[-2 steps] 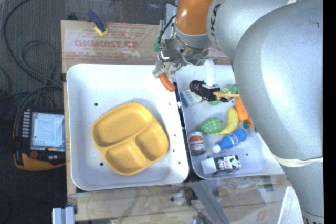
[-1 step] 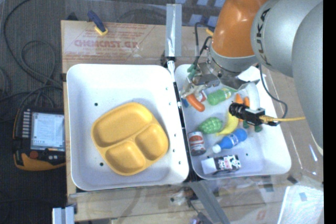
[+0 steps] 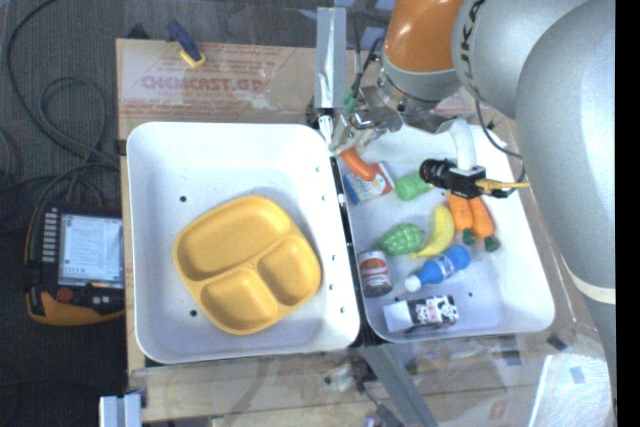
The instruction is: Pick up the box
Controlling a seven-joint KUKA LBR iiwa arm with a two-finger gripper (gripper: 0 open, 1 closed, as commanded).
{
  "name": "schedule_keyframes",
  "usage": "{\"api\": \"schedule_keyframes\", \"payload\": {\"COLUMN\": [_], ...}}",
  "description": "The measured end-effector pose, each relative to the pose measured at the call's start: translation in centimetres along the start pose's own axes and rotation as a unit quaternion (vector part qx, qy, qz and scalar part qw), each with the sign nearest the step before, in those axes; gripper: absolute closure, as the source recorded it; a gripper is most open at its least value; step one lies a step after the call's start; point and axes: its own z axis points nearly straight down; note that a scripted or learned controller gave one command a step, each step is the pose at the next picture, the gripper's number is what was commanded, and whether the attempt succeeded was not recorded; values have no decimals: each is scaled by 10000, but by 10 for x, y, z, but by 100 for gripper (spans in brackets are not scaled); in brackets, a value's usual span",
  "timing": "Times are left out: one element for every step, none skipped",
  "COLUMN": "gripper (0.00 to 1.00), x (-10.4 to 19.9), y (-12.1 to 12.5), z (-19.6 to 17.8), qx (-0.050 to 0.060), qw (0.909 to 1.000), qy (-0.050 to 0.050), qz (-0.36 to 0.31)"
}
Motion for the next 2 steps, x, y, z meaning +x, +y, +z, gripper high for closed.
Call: {"api": "schedule_keyframes", "payload": {"gripper": [100,100], "x": [-45,16], "y": [11,27], "z": [9,22], "qx": [-1,5], "qw": [9993,9999], "qy": [-18,-2], "qz": [-378,-153]}}
